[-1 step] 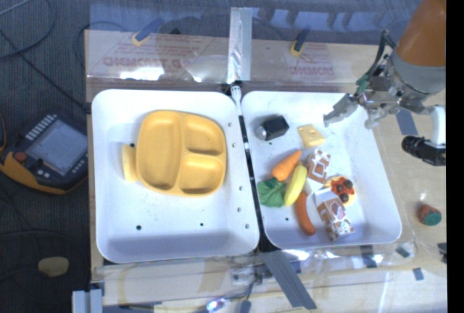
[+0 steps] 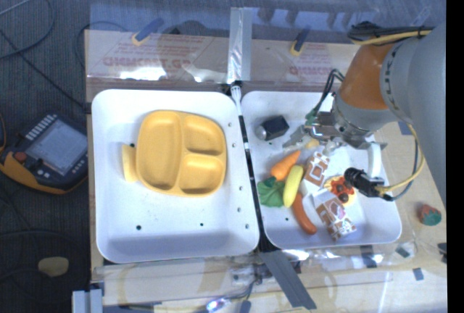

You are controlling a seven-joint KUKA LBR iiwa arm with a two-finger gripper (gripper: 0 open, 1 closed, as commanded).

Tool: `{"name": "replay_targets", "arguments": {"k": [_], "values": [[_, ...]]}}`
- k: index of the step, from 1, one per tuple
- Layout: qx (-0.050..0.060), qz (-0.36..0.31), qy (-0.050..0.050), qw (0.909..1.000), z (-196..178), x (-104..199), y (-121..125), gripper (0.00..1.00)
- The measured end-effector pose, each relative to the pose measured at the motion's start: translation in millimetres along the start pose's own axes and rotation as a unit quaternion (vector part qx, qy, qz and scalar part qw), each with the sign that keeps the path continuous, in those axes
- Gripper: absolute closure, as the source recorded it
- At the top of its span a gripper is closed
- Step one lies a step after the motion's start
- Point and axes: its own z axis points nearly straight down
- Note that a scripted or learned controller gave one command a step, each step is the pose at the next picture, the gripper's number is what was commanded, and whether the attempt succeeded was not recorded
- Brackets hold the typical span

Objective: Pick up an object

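**In the right bin, the tool works a crowded patch**

In the right bin [image 2: 391,228] we see the tool [image 2: 321,139] low over the clutter; its state we cannot tell. A carton [image 2: 316,169] lies just at its 6 o'clock, the banana [image 2: 293,185] and carrot [image 2: 285,164] toward 8. Open floor sits at 5 o'clock, near the far wall. The yellow tray [image 2: 181,152] fills the left bin [image 2: 116,232].

Glossy yellow plastic tray [image 2: 180,152], smooth white plastic bins [image 2: 109,232], printed paper cartons [image 2: 333,216]

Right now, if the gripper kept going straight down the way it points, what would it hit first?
Probably the small patterned carton lying just below the gripper in the right bin, though depth is hard to judge from above.
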Motion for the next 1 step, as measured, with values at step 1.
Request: {"name": "replay_targets", "arguments": {"k": [1], "values": [[-0.013, -0.007, -0.003, 0.9999, 15.3, -0.8, -26.5, 0.0]]}}
